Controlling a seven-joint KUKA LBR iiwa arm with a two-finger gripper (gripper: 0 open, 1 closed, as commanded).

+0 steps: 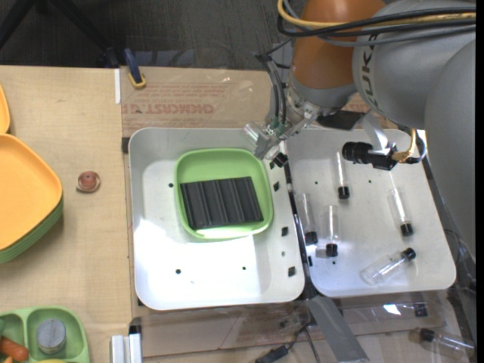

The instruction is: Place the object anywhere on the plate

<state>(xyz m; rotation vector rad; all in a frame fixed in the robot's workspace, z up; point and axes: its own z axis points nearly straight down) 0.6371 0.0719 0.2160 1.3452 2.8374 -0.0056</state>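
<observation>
Jaws beside plate rim

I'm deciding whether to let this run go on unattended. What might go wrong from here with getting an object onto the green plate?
The gripper sits at the plate's far right corner, so anything released there may catch the rim and slide into the left bin. A black ridged block already covers much of the plate, leaving little bare surface. The clear tubes in the right bin are round and may roll.
</observation>
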